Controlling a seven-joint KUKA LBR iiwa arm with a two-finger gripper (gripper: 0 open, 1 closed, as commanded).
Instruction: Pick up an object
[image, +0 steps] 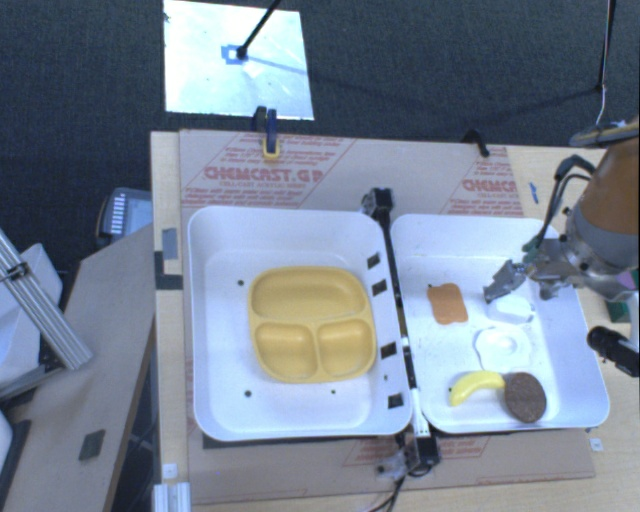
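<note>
The right bin (570, 240) holds an orange flat slab (447, 303), a white fried-egg shape (497, 347), a yellow banana (475, 386) and a brown round cookie (524, 396). A small white piece (511, 309) lies just under my gripper (522, 280), which hovers low over the bin's upper right part, to the right of the orange slab. Nothing can be seen held in it. The grey arm with its orange band (608, 200) reaches in from the right edge.
The left bin (215, 250) carries a yellow three-compartment tray (308, 322). A black divider with clips (390, 300) runs between the bins. A black part (612, 346) sticks in at the right bin's right rim.
</note>
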